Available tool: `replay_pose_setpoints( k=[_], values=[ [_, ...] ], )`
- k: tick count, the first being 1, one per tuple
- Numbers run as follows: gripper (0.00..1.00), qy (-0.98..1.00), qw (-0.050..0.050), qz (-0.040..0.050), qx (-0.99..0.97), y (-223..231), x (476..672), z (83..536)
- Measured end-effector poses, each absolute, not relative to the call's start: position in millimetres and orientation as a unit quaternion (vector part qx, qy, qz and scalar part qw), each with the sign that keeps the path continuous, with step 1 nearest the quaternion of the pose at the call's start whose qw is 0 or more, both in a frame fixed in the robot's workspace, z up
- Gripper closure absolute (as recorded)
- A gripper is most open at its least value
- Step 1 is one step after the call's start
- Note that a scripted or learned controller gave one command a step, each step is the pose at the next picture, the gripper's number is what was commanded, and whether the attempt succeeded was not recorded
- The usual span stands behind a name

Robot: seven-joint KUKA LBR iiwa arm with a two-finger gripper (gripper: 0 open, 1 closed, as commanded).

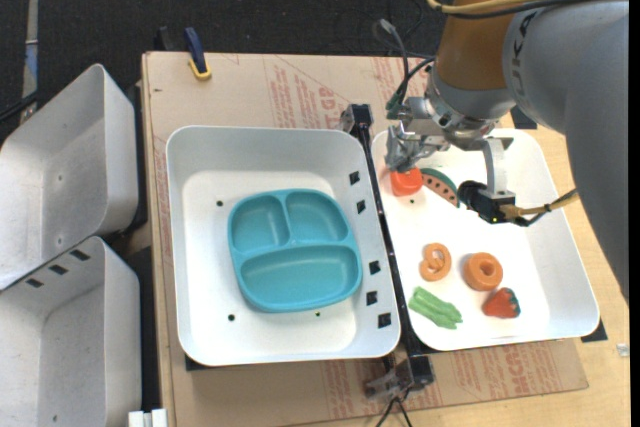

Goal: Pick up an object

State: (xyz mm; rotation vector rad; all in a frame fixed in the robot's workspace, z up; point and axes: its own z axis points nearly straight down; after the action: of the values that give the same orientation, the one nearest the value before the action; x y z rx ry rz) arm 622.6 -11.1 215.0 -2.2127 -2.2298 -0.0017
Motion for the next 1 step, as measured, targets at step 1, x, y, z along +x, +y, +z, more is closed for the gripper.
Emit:
replay_pose_setpoints(
  k=[1],
  values=[
    [1.00,-0.710,0.000,-0.0007,-0.704,45.2,629.2,208.5]
  ],
)
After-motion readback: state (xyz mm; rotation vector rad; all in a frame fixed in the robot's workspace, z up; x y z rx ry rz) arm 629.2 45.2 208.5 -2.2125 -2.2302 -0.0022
